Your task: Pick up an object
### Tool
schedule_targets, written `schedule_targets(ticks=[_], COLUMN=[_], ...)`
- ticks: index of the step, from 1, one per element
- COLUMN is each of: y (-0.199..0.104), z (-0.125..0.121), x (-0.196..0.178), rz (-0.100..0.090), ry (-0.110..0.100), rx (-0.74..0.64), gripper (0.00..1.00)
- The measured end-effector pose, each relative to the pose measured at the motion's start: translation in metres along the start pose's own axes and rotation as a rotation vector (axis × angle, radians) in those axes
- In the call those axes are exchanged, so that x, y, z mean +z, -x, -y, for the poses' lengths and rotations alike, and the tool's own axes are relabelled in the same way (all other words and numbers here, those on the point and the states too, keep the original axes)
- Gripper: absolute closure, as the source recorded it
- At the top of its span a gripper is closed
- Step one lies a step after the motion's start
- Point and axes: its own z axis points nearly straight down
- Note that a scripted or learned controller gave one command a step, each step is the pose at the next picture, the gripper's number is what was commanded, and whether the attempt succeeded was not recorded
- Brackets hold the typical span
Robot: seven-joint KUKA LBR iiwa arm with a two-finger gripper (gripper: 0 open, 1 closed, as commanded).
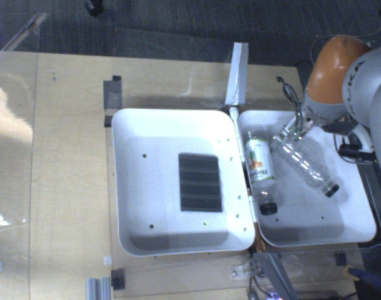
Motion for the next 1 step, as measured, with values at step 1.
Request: schedule_targets(ticks=[1], y=[-0.0079], z=[-0.0006], x=[-0.0075], rz=[0.02], ry=[0.008], rx=[-0.067], gripper=[0.0])
